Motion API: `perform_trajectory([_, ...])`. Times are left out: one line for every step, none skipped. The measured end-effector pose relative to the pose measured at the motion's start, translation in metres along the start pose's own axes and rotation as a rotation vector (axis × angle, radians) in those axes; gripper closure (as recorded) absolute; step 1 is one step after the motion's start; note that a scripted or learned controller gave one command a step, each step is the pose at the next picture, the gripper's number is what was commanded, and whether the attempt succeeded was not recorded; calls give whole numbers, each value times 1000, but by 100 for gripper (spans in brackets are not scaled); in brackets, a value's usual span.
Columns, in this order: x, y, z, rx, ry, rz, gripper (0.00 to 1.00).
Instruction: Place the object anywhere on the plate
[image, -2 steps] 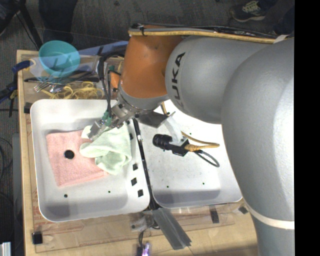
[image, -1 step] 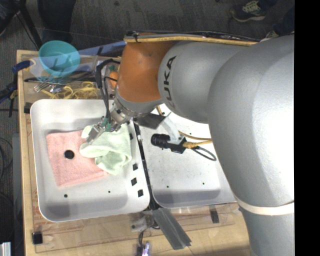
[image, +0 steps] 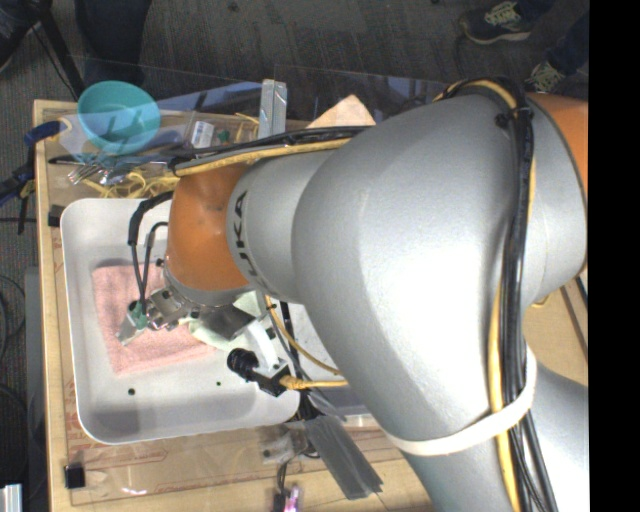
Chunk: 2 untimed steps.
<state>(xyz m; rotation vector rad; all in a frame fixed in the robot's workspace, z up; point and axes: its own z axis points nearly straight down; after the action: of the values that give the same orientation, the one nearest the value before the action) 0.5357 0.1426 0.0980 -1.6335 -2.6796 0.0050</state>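
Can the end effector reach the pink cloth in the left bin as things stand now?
Probably yes. The end effector already hangs right over the pink cloth in the left bin, and nothing lies between them. Whether it touches the cloth, I cannot tell.

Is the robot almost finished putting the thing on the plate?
Hard to tell. Done: the arm has reached into the left white bin, and its gripper sits low over a pink cloth lying there. In hand: something small and greenish shows at the gripper's tip, but whether it is held is unclear. Left: the big arm blocks much of the bench, so I cannot spot a plate, and the placing looks not yet done.
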Motion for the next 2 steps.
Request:
perform_trajectory([-25, 26, -178, -5, -2, -119, 0])
perform_trajectory([28, 8, -80, 1, -1, -64, 0])
